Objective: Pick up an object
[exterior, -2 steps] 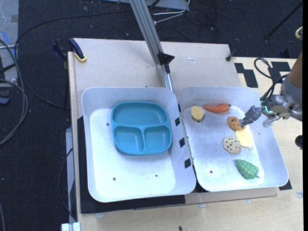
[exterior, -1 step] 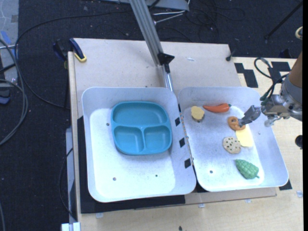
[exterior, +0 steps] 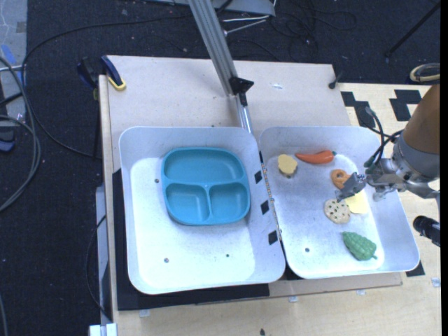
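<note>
The right bin (exterior: 392, 254) holds several small toy foods. A red chili pepper (exterior: 315, 157) lies at the back, with a yellow round piece (exterior: 287, 164) to its left. An orange pretzel-like ring (exterior: 340, 178) sits just left of my gripper (exterior: 355, 185). The gripper reaches in low from the right, over the bin's right half. Below it lie a pale yellow wedge (exterior: 359, 204) and a speckled brown cookie (exterior: 337, 211). A green leafy piece (exterior: 360, 246) rests near the bin's front.
The left bin (exterior: 147, 257) holds a blue sectioned plate (exterior: 206, 186). A slanted metal pole (exterior: 213, 37) runs from the back down to the seam between the bins. The arm's grey body (exterior: 420, 156) hangs over the right bin's right rim.
</note>
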### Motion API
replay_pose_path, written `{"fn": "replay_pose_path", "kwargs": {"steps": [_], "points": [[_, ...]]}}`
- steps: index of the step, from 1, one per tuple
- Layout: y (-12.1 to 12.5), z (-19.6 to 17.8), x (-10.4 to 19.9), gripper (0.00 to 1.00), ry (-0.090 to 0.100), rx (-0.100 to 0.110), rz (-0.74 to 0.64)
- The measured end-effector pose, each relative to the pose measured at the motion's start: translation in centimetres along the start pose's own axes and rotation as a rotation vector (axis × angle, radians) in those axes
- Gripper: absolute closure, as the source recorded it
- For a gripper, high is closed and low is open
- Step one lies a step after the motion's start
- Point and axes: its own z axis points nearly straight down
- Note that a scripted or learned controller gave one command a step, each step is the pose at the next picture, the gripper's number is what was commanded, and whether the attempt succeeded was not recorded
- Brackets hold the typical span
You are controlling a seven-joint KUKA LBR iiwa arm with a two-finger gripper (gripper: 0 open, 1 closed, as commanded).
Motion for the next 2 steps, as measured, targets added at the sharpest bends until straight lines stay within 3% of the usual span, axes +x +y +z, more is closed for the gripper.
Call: {"fn": "replay_pose_path", "kwargs": {"steps": [1, 2], "points": [[-0.1, 6.3, -0.4, 0.0, 0.0, 0.001, 0.0], [0.1, 8.5, -0.5, 0.0, -0.004, -0.009, 0.0]]}}
